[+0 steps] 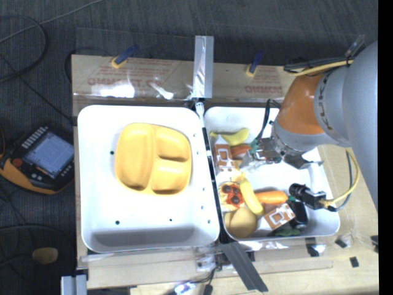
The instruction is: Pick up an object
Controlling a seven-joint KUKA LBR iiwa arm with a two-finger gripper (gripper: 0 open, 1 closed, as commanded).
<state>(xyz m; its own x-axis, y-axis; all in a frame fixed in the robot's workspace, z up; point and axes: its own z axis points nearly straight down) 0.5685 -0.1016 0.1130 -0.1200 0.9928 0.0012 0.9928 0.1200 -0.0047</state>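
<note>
Orange-red piece (241,150), which lies near the back of the right bin (324,225) just beside the gripper (261,151), looks to me the likeliest object for this pick. The gripper sits low over that bin under the grey and orange wrist, and from this angle I cannot tell whether it is open or closed, or whether it has hold of anything. The main risk is crowding. The pieces lie so close that a closing grip could catch two at once or nudge the target aside, and the small curved yellow piece (237,135) just behind it could be pushed against the bin's back wall. A lesser risk is slipping, since these look like smooth, rounded toy foods and an off-centre grasp could squeeze one out. The flat printed card (223,158) next to the target may also foil a grasp that lands on it instead. As for the containers, the left bin (98,226) holds a single large yellow divided tray (152,157) lying near its middle. The right bin holds, toward the front, a round tan fruit (241,222), a banana (249,196), a carrot (270,196), a second card (280,215) and a small green bit (288,230).
</note>
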